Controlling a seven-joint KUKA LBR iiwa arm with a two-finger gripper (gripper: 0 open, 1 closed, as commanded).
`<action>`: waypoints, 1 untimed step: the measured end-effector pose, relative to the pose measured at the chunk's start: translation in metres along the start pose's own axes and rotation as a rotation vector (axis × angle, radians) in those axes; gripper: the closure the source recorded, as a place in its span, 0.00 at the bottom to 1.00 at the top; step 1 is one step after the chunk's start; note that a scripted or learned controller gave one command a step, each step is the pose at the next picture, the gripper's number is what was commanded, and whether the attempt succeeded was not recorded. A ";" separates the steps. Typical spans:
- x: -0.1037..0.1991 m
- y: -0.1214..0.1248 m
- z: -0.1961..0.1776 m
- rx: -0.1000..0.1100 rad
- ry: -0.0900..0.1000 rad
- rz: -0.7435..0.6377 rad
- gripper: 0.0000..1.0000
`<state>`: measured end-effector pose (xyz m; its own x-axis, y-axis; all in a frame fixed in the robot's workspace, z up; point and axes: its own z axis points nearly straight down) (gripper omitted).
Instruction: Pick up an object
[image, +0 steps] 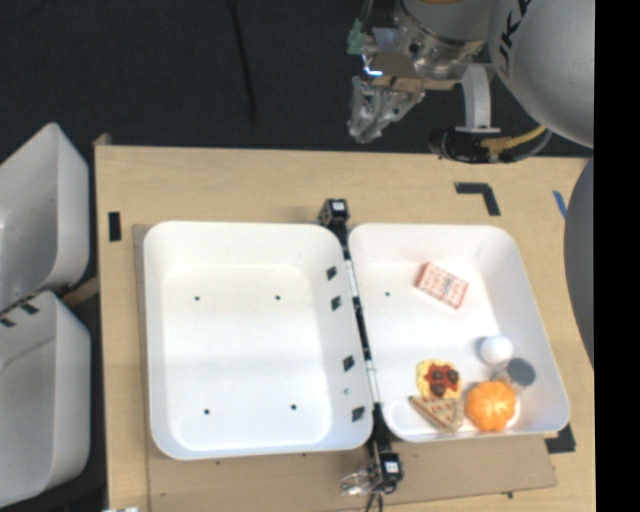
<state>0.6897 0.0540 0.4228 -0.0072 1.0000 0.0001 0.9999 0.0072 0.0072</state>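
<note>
Bins, two of them, side by side on the wooden bench (120, 190), joined along a hinged middle seam. The left bin (240, 245) is bare white. The right bin (400, 250) holds five things. One red-and-white patterned packet (441, 286) lies toward its far edge, well apart from the others. The other four cluster at its near right corner: one white ball (494, 349) by the right wall, touching one small grey disc (520, 373); one orange fruit (491, 405) just below those; one pizza slice toy (438, 394) with red topping just left of the orange, touching it. The gripper (372, 115) hangs beyond the bench's far edge over the dark floor, well apart from both bins, nothing seen between its fingers; whether they are spread or closed, cannot tell.
</note>
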 end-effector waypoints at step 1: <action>-0.006 0.000 -0.008 0.003 -0.005 0.004 1.00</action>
<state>0.6901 0.0477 0.4303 -0.0031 1.0000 -0.0047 1.0000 0.0031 0.0044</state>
